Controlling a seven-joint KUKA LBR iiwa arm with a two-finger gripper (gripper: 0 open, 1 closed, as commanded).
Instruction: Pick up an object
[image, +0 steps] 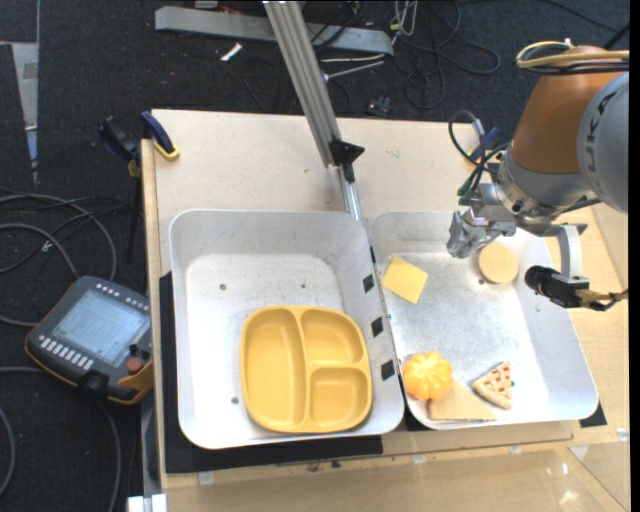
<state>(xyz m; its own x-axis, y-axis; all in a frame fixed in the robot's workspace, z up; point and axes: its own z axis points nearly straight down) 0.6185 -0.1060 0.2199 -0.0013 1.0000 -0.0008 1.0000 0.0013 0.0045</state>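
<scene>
Looking down on the bench, we are seeing the arm (570, 120) reaching in from the right over the right bin (560, 350), with its gripper (466, 240) hanging near that bin's far edge. We cannot tell how it is set, since its tip is too small and blurred to read. Just beside it, on its right, a pale round disc (498, 265) is lying on the bin floor, close to the gripper but not visibly held. A yellow cheese slice (405, 279) is lying nearer us and to the left of the gripper, clearly apart from it. Well apart, at the bin's near edge, an orange fruit (427, 375) is sitting beside a tan slab (455, 405) and a pizza slice (495, 384). In the left bin (200, 260) a yellow tray (305, 368) with three compartments is resting.
</scene>
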